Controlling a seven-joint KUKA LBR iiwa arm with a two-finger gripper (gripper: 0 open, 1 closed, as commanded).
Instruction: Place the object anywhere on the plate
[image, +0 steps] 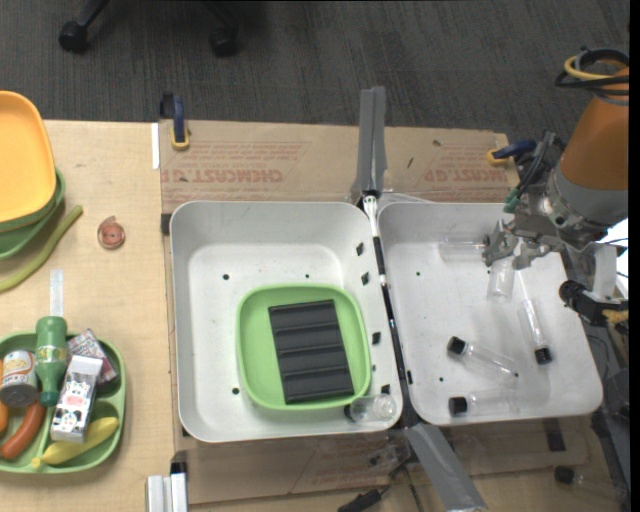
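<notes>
A green plate (254, 340) lies in the left bin (200, 300), with a black ridged block (310, 350) resting on its middle. Several clear tubes with black caps lie in the right bin (425, 300): one tube (482, 357) near the middle, one tube (531, 327) further right, and another tube (480, 402) at the front. My gripper (505, 252) hangs over the right bin's back right part. A clear tube (498, 283) shows just below it; whether it is held or lying on the bin floor I cannot tell.
A small clear object (372, 408) sits in the left bin's front right corner, against the plate's edge. Another clear tube (455, 245) lies at the back of the right bin. Outside the bins on the left stand yellow and green dishes (20, 160) and a tray of toy food (60, 410).
</notes>
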